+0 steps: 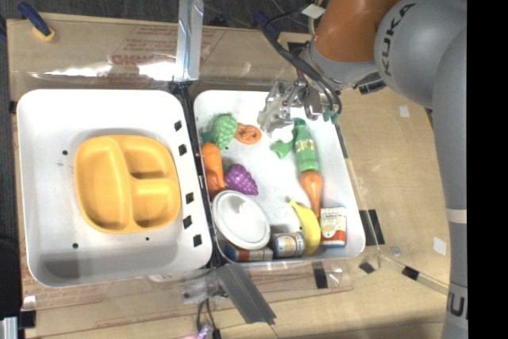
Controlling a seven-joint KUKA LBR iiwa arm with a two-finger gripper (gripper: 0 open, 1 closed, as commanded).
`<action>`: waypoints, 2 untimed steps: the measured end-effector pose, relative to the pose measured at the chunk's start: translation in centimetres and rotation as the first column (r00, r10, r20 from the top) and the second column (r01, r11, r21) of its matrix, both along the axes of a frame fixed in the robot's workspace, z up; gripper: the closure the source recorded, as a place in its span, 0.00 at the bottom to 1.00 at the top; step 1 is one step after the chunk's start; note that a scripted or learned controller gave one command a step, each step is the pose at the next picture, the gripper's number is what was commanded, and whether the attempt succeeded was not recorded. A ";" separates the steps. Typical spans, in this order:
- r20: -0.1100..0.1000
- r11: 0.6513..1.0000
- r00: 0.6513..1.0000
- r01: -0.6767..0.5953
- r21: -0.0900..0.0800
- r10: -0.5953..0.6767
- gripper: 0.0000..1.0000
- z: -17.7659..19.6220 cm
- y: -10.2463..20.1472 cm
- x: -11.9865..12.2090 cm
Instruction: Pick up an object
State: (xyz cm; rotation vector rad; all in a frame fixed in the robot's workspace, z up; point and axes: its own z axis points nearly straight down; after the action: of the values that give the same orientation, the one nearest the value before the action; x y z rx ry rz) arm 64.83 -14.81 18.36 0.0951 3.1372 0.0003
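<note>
My gripper (279, 110) hangs over the far end of the right bin (349, 194), just right of a small orange and red toy (248, 134) and just left of the top of a green bottle (302, 145). A small green piece (280, 148) lies right below it. Beside the orange toy is a bumpy green vegetable (224, 129). Further forward lie purple grapes (241, 179), a carrot (212, 167) by the left wall and a second carrot (313, 188) below the bottle.
The near end of the right bin is crowded with a white bowl (240, 220), a banana (307, 225), a small carton (333, 226) and two cans (287, 244). The left bin (40, 139) holds a yellow divided tray (127, 180).
</note>
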 end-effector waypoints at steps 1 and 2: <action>-0.003 1.000 1.000 -0.020 0.000 0.020 1.00 -0.6 0.8 -0.6; 0.002 1.000 1.000 0.018 -0.001 -0.018 1.00 2.2 1.5 -0.3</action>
State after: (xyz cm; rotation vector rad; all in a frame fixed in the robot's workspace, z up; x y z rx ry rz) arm 64.51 -13.32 20.51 0.1224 3.1339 -0.0019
